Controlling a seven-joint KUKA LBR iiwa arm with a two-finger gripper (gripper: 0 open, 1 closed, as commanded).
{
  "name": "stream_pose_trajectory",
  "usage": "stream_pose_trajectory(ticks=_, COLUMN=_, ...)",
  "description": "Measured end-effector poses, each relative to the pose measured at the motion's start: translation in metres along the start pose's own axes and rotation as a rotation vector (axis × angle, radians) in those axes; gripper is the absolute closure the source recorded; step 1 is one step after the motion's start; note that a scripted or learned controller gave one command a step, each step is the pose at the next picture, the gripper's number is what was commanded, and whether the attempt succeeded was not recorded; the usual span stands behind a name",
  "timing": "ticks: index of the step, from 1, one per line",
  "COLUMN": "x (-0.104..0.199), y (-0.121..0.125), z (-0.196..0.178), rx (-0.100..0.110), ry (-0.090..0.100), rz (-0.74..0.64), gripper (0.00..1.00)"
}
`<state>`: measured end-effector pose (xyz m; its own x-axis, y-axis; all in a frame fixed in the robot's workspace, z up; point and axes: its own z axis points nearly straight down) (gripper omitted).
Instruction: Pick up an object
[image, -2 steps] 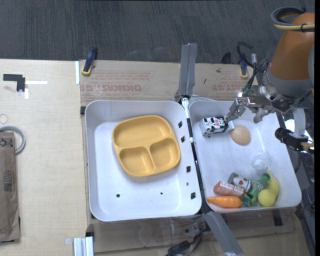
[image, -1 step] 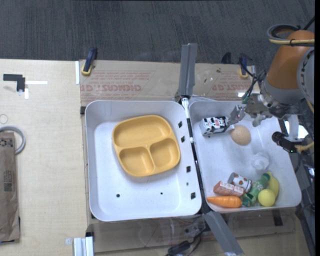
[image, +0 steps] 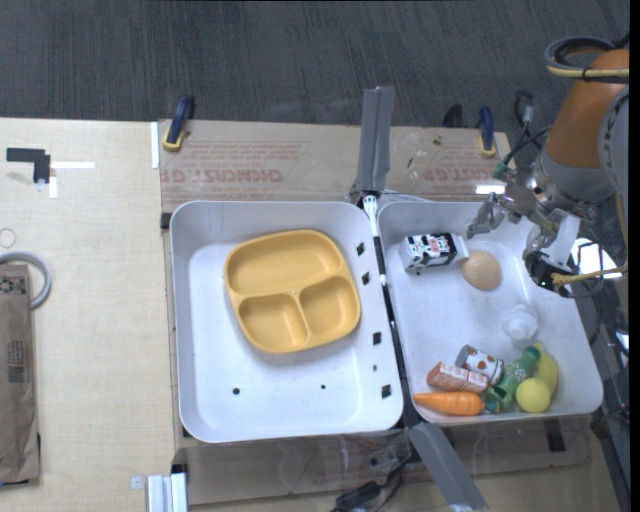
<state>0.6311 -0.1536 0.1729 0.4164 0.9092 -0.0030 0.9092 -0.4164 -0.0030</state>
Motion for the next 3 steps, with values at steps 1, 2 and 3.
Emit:
stream_pose_trajectory(ticks=1, x=0.016, y=-0.002, z=0.04, rx=0.002, ry=0.001, rz=-0.141, gripper=0.0)
stream_pose_trajectory(ticks=2, x=-0.049, y=0.01, z=0.082, rx=-0.002, ry=0.002, rz=-0.375, gripper=0.0)
stream_pose_trajectory(ticks=3, x=-0.035, y=-0.035, z=0.064, rx=0.002, ry=0.002, rz=-0.007, gripper=0.0)
